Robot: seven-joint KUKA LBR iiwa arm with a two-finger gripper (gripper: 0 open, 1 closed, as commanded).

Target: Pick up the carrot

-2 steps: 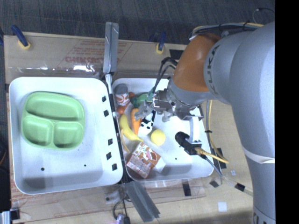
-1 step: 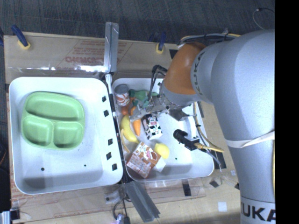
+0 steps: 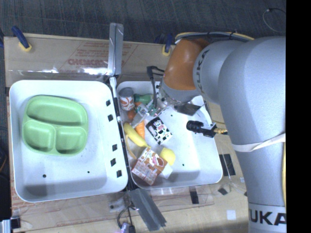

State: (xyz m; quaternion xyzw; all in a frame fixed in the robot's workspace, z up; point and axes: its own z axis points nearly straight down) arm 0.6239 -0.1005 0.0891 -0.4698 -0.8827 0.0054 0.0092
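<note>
From my remote station, I saw the carrot (image 3: 140,129) lying in the right bin (image 3: 208,171), near that bin's left wall, a short orange piece wedged among other items. A yellow banana (image 3: 133,135) touched it on the left, and a black-and-white patterned carton (image 3: 160,130) sat just beside it on the right. Above it stood a small can (image 3: 127,102) with a red and white label, next to a green-topped item (image 3: 143,100) I could not identify. Below lay a brown printed snack box (image 3: 148,165) with a yellow lemon-like fruit (image 3: 168,155) touching its upper right corner. The gripper (image 3: 154,111) hung over the bin's upper part, just above and to the right of the carrot; whether its fingers were apart or together I could not tell. The grey arm (image 3: 243,91), orange-banded, covered the bin's right side. In the left bin (image 3: 63,178) rested a green divided tray (image 3: 55,125). Both bins sat on the counter (image 3: 58,52).
</note>
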